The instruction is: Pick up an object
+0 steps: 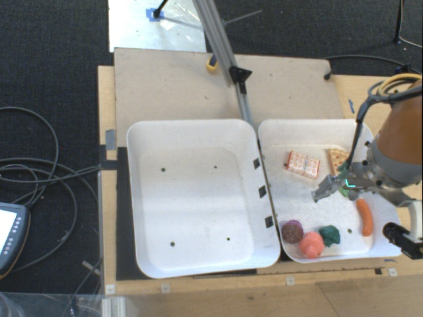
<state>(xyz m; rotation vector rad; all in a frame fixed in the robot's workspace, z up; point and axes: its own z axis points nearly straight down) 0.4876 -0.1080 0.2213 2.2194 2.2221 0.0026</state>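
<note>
The right bin [277, 144] holds several small items. A pink wafer block [303, 164] lies near its back, with a tan waffle piece [338, 158] to the right of it. Along the front lie a purple ball [292, 230], a salmon-pink lump [312, 244] and a dark green piece [330, 234]. An orange sausage shape [364, 216] lies at the right side. My gripper [328, 190] hangs over the middle of this bin, between the wafer block and the front items, just left of the sausage. Nothing visible is held in it.
The left bin [142, 144] sits beside the right one, sharing a middle wall with black clips [262, 191]. A grey pole [221, 38] slants across the back of the bench. Cables and a pendant [10, 233] lie on the floor at left.
</note>
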